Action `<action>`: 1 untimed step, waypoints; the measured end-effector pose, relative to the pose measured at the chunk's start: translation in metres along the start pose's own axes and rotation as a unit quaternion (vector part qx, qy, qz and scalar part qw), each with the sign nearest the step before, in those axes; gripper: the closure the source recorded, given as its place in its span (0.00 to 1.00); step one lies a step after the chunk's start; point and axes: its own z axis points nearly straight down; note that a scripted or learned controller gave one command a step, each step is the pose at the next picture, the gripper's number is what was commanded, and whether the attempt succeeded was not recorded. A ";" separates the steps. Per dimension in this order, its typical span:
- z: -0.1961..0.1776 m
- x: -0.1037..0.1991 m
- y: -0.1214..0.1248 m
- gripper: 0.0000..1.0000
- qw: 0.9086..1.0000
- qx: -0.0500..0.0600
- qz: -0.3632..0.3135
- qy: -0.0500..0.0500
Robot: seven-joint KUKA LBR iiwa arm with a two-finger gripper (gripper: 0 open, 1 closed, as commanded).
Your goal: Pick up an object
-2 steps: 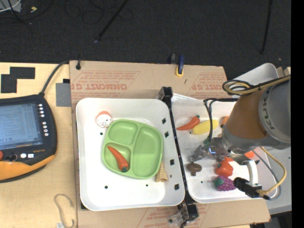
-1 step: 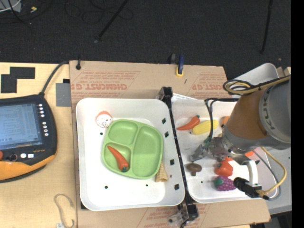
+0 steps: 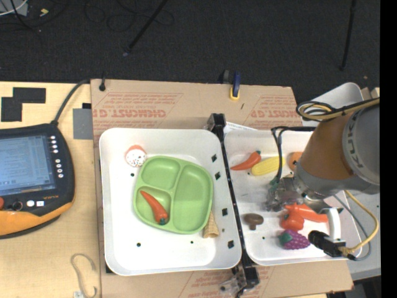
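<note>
Grey metal, the gripper (image 3: 280, 194) hangs low over the right bin (image 3: 260, 253); I cannot tell how it is set. Just behind it lie a yellow corn cob (image 3: 267, 166) and an orange pepper (image 3: 247, 161). A red-orange toy (image 3: 300, 215) touches its near side, purple grapes (image 3: 294, 240) lie nearer, a brown piece (image 3: 252, 218) beside.

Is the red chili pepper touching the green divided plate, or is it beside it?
Touching. The camera view shows the red chili pepper lying inside the green divided plate, in its lower left compartment.
</note>
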 end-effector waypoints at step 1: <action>-0.062 -0.002 0.000 1.00 1.000 -0.003 -0.006 -0.001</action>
